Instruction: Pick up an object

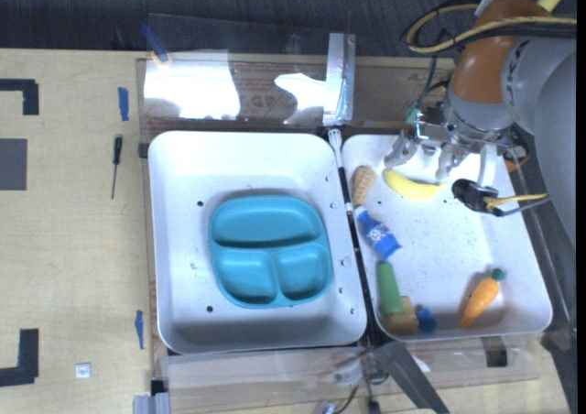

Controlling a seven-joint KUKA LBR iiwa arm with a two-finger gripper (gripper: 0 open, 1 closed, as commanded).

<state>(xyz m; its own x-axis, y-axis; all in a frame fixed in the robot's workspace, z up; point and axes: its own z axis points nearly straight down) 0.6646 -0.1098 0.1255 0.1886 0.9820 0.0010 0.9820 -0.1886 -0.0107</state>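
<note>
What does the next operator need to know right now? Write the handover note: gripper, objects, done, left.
Gripper: low over the back of the right white bin, just above the yellow banana; nothing seen between its fingers.
Right bin also has: orange carrot, green cylinder, blue-and-white packet, tan waffle cone.
Left white bin: blue sectioned plastic tray.
Done: no pick yet.
Left: grasp and lift one object.
</note>
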